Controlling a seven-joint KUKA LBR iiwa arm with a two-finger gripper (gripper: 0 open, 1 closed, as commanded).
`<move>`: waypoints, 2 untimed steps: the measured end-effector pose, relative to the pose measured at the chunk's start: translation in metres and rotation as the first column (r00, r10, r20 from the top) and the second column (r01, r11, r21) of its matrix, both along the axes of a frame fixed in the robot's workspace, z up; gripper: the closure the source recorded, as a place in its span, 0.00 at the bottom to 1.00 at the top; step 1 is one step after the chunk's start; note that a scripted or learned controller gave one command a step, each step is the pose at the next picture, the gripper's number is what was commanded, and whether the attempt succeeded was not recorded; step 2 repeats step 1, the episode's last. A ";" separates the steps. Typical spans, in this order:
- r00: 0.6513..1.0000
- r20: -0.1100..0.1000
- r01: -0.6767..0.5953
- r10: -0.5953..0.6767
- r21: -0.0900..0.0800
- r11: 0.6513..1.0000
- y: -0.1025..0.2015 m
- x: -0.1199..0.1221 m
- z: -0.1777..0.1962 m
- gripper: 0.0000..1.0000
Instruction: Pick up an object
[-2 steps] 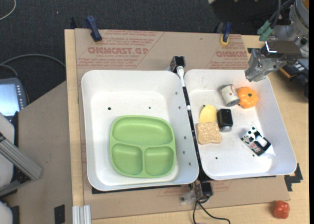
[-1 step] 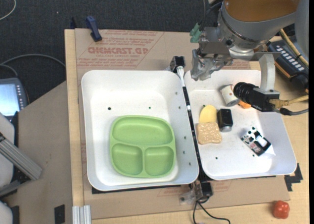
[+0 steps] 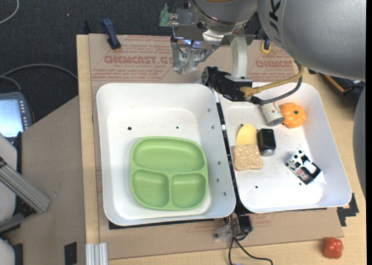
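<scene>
My gripper (image 3: 188, 60) hangs over the brown board just behind the back rim of the left bin (image 3: 110, 142), with no object seen in it. The right bin (image 3: 331, 159) holds a yellow piece (image 3: 246, 135), a tan textured square (image 3: 247, 157), a small black block (image 3: 267, 140), an orange pumpkin-like toy (image 3: 293, 115), a white cylinder (image 3: 270, 113) and a black-and-white item (image 3: 303, 167). In the left bin lies a green divided plate (image 3: 170, 172).
The grey arm fills the upper right above the right bin's back edge. A blue clamp (image 3: 110, 33) sits on the board at the back left. A red object (image 3: 332, 247) lies on the bench beyond the right bin's front corner.
</scene>
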State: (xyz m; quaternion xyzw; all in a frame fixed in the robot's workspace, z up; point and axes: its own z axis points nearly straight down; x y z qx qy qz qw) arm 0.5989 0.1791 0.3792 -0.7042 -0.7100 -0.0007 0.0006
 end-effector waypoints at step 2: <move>1.000 0.003 0.006 -0.006 0.001 1.000 -0.013 -0.063 0.049 1.00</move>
